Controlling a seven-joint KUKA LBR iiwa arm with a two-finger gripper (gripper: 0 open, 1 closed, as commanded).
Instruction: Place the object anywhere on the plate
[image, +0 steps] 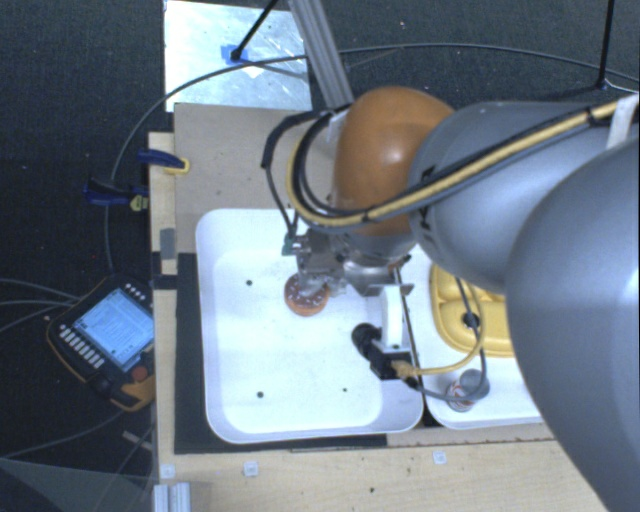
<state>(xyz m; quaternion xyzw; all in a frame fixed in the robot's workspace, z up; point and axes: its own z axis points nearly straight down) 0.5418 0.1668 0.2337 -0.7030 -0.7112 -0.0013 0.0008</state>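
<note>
We see the arm (520, 190) covering most of the right bin (500, 410), gripper (312, 268) low over the left bin (230, 400). Jaw gap hidden by the wrist, can't tell. Yellow plate (450, 310) sits well right of the jaws. Small round brown object (306, 296) lies directly beneath them.

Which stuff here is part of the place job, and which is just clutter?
Job:
- small round orange-brown object, in the left bin, right under the tool
- yellow plate, in the right bin, partly hidden by the arm

Clutter:
- teach pendant, left of the bench
- blue clamp
- cables
</note>
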